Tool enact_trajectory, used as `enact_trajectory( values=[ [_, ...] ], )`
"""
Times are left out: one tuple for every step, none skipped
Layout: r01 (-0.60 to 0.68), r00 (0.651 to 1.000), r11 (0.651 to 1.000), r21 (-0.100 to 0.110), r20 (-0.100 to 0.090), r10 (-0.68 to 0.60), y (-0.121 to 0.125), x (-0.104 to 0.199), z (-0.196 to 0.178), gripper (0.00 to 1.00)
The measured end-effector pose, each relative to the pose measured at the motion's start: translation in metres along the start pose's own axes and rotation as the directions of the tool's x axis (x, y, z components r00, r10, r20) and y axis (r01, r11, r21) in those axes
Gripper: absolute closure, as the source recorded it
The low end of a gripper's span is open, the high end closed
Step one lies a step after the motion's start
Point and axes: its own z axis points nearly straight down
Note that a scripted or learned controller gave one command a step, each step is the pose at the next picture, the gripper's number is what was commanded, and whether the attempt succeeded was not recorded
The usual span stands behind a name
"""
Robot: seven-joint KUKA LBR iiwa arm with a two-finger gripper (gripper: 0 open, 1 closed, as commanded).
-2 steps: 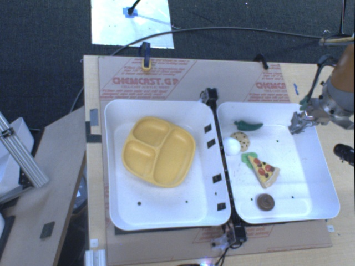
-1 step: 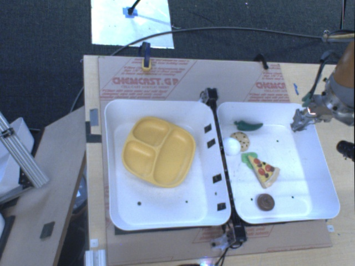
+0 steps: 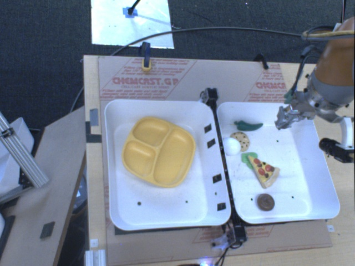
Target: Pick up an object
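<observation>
The right bin (image 3: 310, 165) holds a green pepper (image 3: 248, 126), a chocolate-chip cookie (image 3: 241, 139), a white ball (image 3: 232, 146), a pizza slice (image 3: 262, 169) and a brown disc (image 3: 266, 202). My gripper (image 3: 285, 118) hangs over the bin's far side, to the right of the green pepper and apart from it. Nothing shows between its fingers.
A yellow divided plate (image 3: 158, 151) lies in the left bin (image 3: 119, 204). A black clip rail (image 3: 219, 154) joins the two bins. The arm's orange band (image 3: 335, 54) rises at the right edge. A cable (image 3: 222, 31) runs across the back of the bench.
</observation>
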Motion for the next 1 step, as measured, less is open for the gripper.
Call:
enact_trajectory(
  values=[
    [0.001, 1.000, 1.000, 0.001, 0.000, -0.001, 0.0014, 0.0644, 0.0004, 1.00]
  ],
)
